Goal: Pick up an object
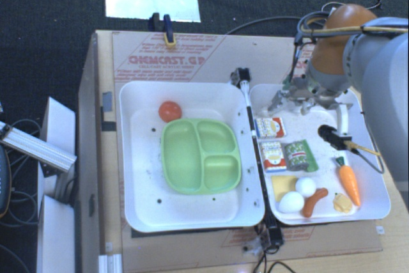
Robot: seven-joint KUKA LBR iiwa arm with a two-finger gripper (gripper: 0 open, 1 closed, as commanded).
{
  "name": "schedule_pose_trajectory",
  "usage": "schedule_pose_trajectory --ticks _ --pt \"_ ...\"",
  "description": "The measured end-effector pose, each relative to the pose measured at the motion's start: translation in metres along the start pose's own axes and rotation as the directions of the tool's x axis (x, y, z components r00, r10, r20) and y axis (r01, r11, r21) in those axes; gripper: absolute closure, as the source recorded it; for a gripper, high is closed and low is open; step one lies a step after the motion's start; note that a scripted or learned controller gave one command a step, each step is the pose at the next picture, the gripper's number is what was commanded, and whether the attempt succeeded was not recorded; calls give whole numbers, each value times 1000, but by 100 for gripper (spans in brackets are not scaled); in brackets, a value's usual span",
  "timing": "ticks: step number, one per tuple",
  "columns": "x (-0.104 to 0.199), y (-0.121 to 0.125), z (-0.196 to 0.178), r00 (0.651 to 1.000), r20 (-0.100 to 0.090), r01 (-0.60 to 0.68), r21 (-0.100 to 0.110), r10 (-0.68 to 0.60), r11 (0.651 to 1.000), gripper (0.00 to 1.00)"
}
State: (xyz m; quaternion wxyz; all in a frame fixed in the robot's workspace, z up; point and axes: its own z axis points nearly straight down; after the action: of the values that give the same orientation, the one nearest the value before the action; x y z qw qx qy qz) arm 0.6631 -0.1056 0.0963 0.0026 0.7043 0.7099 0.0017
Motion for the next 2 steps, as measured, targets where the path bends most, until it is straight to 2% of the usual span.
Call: schedule_pose_trajectory --ticks 1,2 --pt "20 6 11 1000 -1 -3 3 3 1000 0" --pt "20 7 0 1000 0 0 0 0 1000 100"
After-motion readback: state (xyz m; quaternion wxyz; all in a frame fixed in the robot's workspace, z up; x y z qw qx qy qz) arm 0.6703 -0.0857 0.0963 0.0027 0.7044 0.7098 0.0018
